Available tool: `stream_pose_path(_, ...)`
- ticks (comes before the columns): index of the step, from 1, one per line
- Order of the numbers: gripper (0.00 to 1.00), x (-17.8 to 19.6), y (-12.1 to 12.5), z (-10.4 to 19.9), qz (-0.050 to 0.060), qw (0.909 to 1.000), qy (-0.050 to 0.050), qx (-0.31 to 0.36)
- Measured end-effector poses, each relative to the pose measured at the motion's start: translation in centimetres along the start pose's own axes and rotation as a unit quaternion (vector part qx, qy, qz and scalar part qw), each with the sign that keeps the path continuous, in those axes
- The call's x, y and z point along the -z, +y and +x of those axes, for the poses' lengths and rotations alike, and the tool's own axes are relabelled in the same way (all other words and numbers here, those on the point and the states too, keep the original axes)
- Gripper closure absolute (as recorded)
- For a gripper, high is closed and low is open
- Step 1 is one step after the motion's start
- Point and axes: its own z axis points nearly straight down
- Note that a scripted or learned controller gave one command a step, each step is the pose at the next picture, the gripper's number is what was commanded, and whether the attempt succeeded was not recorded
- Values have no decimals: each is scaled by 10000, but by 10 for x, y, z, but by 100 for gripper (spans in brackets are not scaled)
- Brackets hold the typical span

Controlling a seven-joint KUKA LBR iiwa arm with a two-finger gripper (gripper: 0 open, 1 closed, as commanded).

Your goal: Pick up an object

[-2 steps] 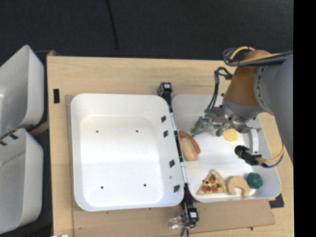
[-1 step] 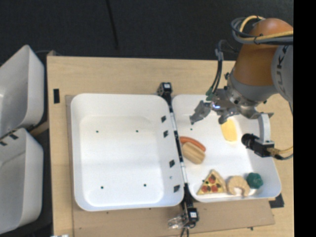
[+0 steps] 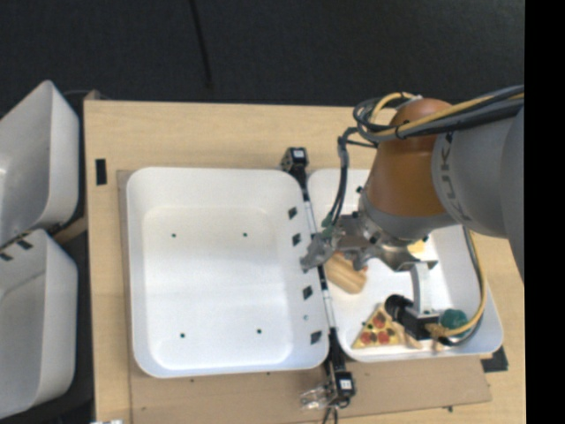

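Gripper (image 3: 340, 256) hangs low in the right bin (image 3: 459, 268), just above a tan bread-like piece (image 3: 347, 278); its grip we cannot tell. We judge it should descend centred on the piece, clear of the pizza slice (image 3: 380, 329).

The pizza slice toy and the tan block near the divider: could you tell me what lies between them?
In the camera view, only bare white bin floor separates the pizza slice toy from the tan block; they lie apart.
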Motion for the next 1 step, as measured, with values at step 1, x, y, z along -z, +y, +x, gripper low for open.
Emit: stream_pose_path(1, 100, 14, 3, -4, -47, 10000, -7, -29)
